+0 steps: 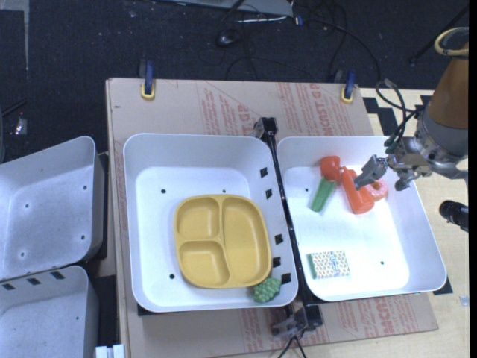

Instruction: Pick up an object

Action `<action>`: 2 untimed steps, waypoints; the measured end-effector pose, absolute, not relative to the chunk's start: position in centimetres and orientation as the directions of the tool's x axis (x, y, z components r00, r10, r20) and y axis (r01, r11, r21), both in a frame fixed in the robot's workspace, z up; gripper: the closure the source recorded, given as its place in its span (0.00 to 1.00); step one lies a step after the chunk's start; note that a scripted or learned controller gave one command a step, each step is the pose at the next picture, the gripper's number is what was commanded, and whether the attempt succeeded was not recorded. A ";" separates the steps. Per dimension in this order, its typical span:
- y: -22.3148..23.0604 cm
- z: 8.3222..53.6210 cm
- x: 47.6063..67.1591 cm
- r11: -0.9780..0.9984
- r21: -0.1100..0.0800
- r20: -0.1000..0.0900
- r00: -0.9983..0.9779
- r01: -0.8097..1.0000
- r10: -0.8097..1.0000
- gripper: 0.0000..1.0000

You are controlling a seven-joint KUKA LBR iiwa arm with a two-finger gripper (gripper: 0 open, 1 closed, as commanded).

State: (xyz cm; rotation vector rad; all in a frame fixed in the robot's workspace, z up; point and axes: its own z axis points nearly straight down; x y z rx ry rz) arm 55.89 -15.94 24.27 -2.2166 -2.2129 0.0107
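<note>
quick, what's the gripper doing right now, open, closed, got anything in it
Gripper: over the right bin, right above the orange object; whether it is open, closed or gripping cannot be told.

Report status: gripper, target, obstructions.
Gripper over right bin, at the orange piece; grip unconfirmed. Green stick close alongside.

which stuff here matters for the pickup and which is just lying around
In play:
gripper, over the right bin
orange piece just beneath it
green stick beside that
red piece
patterned card

Lying about:
yellow divided plate in the left bin
green lump at the plate's corner
</note>
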 end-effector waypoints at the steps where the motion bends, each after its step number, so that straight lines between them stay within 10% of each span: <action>1: -15.9 24.8 56.1 0.001 -0.001 0.000 -0.001 1.000 1.000 0.00; 2: -16.6 20.2 56.0 -0.002 -0.005 0.000 0.002 1.000 1.000 0.00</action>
